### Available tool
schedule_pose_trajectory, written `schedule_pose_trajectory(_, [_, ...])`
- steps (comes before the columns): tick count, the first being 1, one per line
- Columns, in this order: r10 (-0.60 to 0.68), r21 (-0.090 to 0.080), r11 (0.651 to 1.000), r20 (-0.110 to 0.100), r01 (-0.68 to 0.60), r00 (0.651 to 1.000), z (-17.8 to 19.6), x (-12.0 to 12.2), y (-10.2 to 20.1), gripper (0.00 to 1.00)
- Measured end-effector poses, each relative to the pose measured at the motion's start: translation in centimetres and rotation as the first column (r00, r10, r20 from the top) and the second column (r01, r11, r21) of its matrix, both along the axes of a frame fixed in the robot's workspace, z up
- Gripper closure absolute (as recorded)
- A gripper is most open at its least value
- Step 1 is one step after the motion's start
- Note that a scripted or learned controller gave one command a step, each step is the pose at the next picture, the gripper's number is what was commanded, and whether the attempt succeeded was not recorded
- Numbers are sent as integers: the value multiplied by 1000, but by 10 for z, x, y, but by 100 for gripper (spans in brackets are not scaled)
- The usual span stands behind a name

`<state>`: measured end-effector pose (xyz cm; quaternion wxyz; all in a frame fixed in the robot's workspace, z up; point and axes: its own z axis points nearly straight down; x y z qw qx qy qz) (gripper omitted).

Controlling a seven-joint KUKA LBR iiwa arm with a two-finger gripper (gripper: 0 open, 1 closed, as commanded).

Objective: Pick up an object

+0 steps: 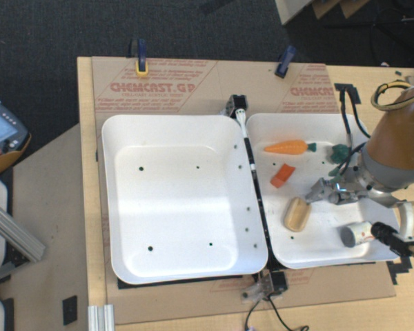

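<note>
The gripper (326, 190) hung low inside the right bin (331, 257), its fingers pointing toward the divider (252, 178) between the bins; whether they stood apart or closed could not be told at this scale, and nothing was seen between them. The likeliest failure, as a judgement, was a close on air or a glancing push: the tan block (297, 214) lay just beside the fingertips, on the divider side and slightly nearer the camera, so an off-centre descent could have nudged it away rather than trapped it. Nearest the camera, and farthest from the divider, a grey-and-white cylinder (357, 234) lay beside the arm, where the wrist might have brushed it. Farther back, the orange-red block (283, 176) rested close to the divider. Beyond it lay the toy carrot (287, 147), with a green piece (341, 154) farther from the divider, partly behind the cable. Across the divider, the left bin (110, 185) held no objects.
</note>
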<state>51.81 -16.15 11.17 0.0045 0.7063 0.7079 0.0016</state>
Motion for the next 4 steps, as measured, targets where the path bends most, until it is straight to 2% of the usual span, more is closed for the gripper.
schedule_pose_trajectory(1, [-3,-1,1000,1,3,1000,11,-1,-1,100])
schedule_pose_trajectory(2, [2,0,1000,5,-2,1000,65,105,-3,100])
schedule_pose_trajectory(3, [4,9,1000,-14,-4,1000,74,35,77,100])
schedule_pose_trajectory(4, [8,9,1000,9,-8,1000,222,-3,154,100])
